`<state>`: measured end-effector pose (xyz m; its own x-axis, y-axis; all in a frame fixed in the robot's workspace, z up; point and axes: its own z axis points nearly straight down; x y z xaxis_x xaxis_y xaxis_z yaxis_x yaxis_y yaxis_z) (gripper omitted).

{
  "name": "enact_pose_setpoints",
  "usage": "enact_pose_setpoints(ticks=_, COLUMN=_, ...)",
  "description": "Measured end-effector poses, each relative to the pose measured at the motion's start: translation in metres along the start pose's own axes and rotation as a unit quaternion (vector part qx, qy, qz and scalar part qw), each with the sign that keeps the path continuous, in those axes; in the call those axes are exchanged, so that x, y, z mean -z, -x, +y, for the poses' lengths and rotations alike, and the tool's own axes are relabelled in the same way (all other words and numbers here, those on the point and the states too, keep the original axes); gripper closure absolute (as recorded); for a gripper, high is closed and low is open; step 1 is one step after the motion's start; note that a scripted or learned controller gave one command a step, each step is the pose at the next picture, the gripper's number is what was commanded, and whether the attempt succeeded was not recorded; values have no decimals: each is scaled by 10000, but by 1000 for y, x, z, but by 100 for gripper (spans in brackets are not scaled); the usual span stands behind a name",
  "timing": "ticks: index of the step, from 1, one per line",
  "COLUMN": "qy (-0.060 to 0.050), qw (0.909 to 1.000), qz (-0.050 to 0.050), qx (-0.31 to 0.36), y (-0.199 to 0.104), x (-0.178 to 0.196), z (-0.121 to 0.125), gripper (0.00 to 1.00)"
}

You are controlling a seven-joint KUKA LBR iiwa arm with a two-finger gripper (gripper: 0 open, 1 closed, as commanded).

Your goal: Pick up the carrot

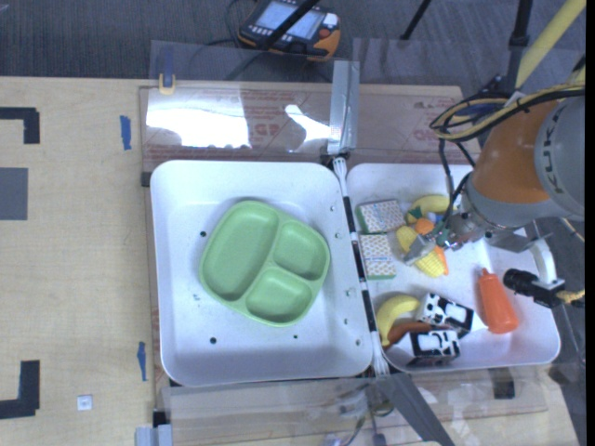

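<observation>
camera view | carrot (pixel 497 301): orange, stubby, tapered | right bin (pixel 548 342), lying flat

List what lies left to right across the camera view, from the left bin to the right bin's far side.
Green divided plate in the left bin → two green patterned squares → gripper among small toy foods → orange carrot near the right bin's far side.
</observation>
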<state>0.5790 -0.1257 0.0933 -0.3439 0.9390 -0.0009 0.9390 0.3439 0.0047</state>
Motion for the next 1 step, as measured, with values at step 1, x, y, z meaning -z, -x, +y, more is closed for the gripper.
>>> enact_pose_setpoints(ticks=1, qy=-39, qw=10000, qz=5, qx=48, y=-37, x=88, z=52, gripper=100)
